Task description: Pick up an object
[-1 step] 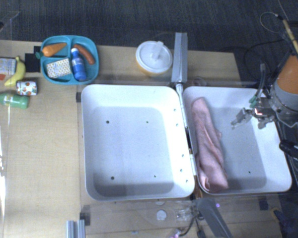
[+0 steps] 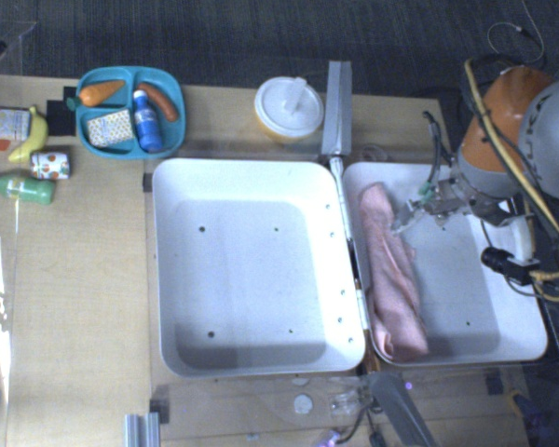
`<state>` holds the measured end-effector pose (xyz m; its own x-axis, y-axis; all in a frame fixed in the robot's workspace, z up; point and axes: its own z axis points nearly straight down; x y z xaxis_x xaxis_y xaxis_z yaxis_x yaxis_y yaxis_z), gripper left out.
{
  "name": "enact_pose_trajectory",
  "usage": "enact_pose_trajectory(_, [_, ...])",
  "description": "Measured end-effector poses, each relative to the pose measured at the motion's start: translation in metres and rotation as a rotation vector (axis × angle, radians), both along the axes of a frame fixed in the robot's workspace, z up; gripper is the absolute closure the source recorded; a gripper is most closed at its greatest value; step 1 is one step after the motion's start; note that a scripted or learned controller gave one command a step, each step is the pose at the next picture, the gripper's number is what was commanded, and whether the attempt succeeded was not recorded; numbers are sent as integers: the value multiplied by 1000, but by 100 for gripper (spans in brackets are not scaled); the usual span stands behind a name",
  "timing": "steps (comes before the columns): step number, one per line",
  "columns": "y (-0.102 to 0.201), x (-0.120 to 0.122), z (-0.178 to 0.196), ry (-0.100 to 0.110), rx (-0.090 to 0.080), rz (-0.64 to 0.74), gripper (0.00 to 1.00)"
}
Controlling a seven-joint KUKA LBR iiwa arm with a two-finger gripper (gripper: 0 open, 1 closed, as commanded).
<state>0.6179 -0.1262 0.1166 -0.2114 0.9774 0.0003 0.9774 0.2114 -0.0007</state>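
Note:
A long pink cloth [image 2: 391, 273] lies rolled along the left wall of the right bin [image 2: 480, 310], running from its far end to its near corner. My gripper [image 2: 413, 214] hangs low over the far part of that bin, just right of the cloth's upper end and pointing toward it. Nothing shows in the gripper. The grey arm with its orange band [image 2: 503, 119] reaches in from the upper right, trailing cables.
The left bin [image 2: 252, 268] sits beside the right one, a metal divider [image 2: 336, 110] behind them. On the bench behind stand a white lidded cup [image 2: 289, 108] and a blue tray [image 2: 130, 110] of toy food. A banana [image 2: 30, 138], can [image 2: 50, 165] and green bottle [image 2: 19, 188] lie far left.

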Motion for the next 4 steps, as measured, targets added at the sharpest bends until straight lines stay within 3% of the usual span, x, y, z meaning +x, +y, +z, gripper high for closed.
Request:
enact_pose_trajectory(1, [22, 51, -27, 9, -3, 236, 0])
enact_pose_trajectory(2, [30, -12, -26, -18, -4, 301, 0])
enact_pose_trajectory(3, [21, -72, -26, -20, -4, 321, 0])
enact_pose_trajectory(4, [34, -23, -27, -17, -2, 141, 0])
